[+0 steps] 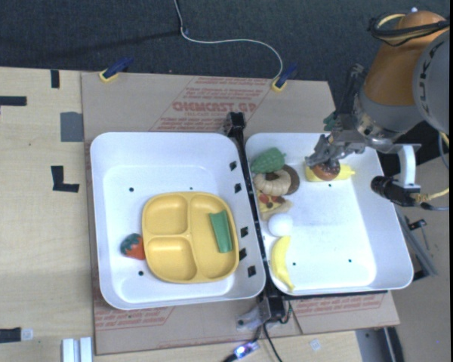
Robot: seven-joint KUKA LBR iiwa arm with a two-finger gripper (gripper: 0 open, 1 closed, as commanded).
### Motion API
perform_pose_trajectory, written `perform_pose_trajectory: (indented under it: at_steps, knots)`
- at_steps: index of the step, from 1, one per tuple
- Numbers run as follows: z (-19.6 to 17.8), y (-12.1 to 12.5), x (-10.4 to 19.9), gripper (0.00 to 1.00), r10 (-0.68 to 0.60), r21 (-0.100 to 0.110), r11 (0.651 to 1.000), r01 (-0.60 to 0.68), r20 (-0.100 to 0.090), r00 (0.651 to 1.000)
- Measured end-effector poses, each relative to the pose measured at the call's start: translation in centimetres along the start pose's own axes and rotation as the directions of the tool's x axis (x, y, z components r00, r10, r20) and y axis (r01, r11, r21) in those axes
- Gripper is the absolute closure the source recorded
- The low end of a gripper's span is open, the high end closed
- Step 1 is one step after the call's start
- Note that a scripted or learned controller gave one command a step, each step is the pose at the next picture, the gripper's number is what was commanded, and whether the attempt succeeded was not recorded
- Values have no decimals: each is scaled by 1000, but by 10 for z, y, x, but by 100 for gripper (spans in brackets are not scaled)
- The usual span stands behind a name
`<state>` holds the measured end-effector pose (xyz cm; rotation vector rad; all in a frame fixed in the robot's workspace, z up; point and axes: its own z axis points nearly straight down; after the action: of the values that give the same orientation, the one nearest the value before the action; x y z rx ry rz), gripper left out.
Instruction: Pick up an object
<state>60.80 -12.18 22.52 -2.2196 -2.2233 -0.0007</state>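
The desk (30, 225) carries a cardboard sheet (204, 104) with two shallow white bins side by side on it; the left bin (113, 164) holds a yellow divided plate (177, 240), which lies slightly toward the near right of that bin; the right bin (370, 255) has a broad bare area across its near and right portions. The arm (404, 59), grey with an orange band, reaches in from the right and hangs over the far part of the right bin; the tool (322, 159) sits directly above a small yellow and red object (330, 173) near the far wall of the right bin, and whether its fingers are open or closed on that object cannot be told from this view. A yellow banana (281, 264) lies along the left wall of the right bin at the near end; a green leafy item (268, 160) lies at the far left of that bin; a brown ring-shaped item (278, 179) sits just beside it; a green oblong piece (221, 231) rests in the right compartment of the plate; a white egg-shaped item (279, 225) lies between the brown item and the banana; a small red and green item (133, 246) lies just left of the plate, touching its rim.
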Motion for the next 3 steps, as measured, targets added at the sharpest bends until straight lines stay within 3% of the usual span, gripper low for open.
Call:
perform_pose_trajectory:
  at_steps: [1,2,3]
  knots:
    - [9,-34,49,100,-2,5,1000,2,-1,1000]
    - [-7,-49,87,100,-4,3,1000,4,-2,1000]
    - [-8,-48,74,100,0,2,1000,0,0,1000]
